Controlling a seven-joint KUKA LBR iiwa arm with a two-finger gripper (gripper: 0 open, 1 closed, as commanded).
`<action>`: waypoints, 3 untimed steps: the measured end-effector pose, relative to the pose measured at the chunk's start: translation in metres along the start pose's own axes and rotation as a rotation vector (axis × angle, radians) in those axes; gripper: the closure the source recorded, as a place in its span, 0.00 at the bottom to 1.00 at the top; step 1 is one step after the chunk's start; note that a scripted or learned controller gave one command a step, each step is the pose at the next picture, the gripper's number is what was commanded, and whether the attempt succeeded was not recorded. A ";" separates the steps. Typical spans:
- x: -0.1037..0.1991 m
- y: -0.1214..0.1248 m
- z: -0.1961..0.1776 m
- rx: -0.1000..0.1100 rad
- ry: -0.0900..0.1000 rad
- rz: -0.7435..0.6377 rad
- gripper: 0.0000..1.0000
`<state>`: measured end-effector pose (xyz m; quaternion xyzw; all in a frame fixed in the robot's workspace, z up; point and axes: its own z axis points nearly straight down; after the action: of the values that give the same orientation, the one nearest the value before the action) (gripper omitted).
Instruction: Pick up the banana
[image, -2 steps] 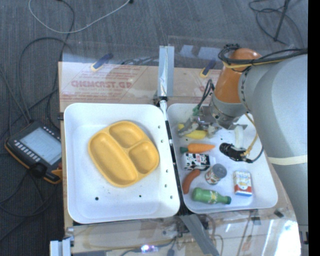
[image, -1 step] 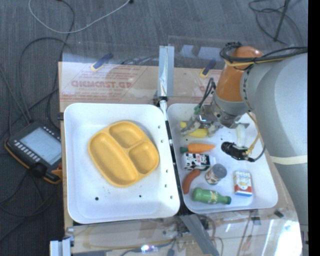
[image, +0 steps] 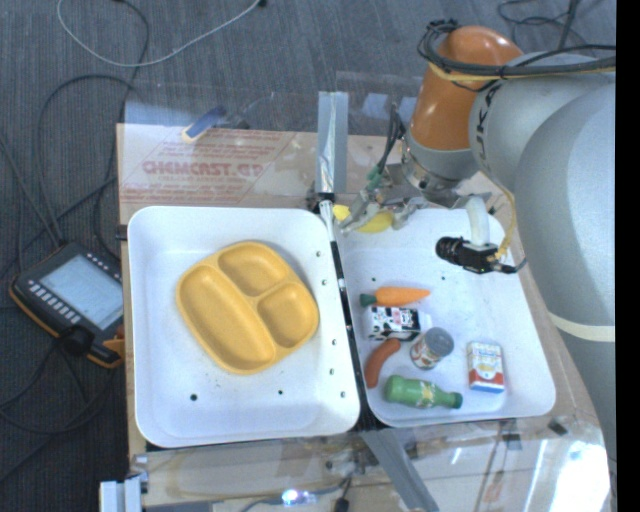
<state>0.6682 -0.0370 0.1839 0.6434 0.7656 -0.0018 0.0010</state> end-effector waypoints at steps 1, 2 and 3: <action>0.064 0.007 0.000 0.001 0.002 -0.166 1.00; 0.065 0.007 -0.008 0.002 0.002 -0.167 1.00; 0.136 0.023 0.086 -0.001 0.001 -0.232 1.00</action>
<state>0.6678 0.1003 0.0975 0.5505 0.8348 -0.0010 0.0007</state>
